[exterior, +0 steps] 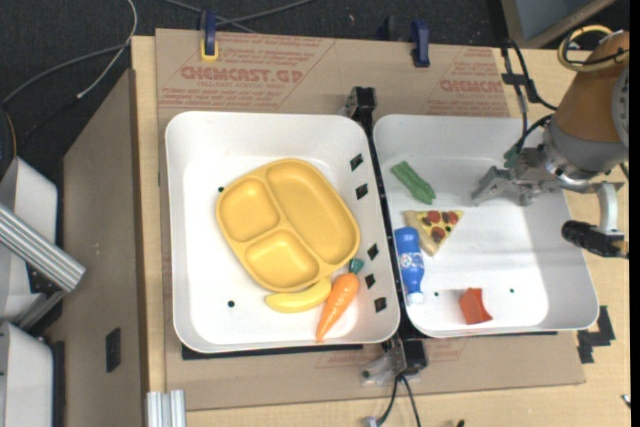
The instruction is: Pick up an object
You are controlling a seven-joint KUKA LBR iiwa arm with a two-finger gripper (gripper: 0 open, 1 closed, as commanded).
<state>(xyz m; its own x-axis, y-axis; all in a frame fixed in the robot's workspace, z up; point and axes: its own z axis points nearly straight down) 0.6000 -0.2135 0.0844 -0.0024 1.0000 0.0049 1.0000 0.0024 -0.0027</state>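
The tabletop (100, 215) is brown board with red lettering along its far edge, and it carries two shallow white bins side by side.

The left bin (190, 245) holds a yellow divided plate (288, 220) with three compartments, lying near the bin's centre. A yellow banana (295, 298) lies against the plate's near edge, and an orange carrot (338, 303) with a green top lies tilted just beside the banana, touching it, near the bin's right wall.

The right bin (560, 295) holds four items, well apart from one another except as noted. A green pod-shaped piece (412, 181) lies near the far left corner. A pizza slice (436, 226) lies near the middle-left, just beside a blue bottle (408, 262) with a white cap — the bottle lies along the left wall, cap toward the near edge. A small red block (474, 306) rests near the near wall.

The arm (590, 115) reaches in from the right, over the right bin's far right part. The gripper (508, 183) hangs above bare bin floor, apart from every item. Jaws spread apart — nothing between them.
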